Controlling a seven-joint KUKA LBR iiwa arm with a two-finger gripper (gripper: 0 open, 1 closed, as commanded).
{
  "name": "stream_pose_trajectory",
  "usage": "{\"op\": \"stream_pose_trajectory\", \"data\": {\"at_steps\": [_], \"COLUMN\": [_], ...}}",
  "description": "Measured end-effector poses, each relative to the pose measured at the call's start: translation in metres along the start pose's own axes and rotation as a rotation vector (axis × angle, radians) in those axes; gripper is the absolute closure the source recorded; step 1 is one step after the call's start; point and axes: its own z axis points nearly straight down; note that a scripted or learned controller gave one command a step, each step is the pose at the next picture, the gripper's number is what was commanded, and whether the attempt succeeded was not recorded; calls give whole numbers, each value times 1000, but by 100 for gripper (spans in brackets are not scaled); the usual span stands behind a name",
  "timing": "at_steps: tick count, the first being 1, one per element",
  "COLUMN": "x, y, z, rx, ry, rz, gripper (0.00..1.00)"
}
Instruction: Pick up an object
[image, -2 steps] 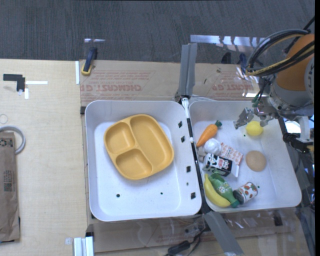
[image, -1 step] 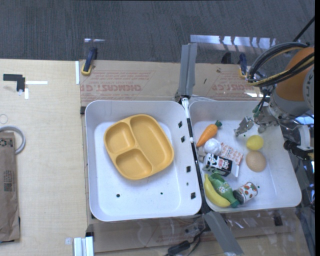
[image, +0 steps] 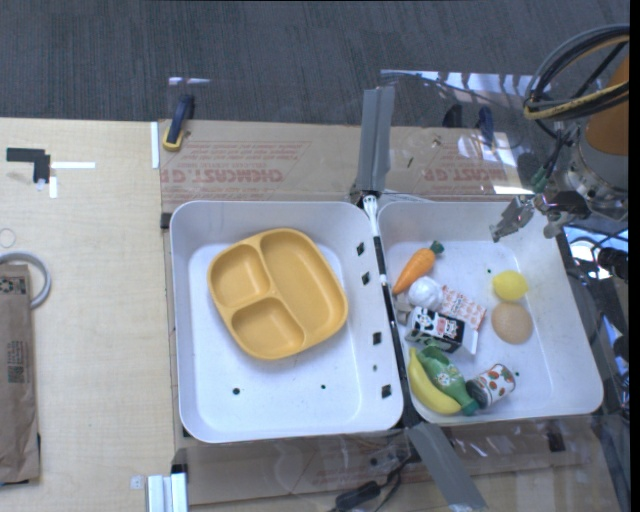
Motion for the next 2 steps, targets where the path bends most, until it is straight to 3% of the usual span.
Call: {"op": "stream_pose_trajectory", "data": {"at_steps": [1, 2], "x": [-21, -15], "y": [-44, -73], "z": [105, 115], "rx": [8, -2], "ry": [13, 17], "rz": [79, 225], "gripper": [0, 0]}}
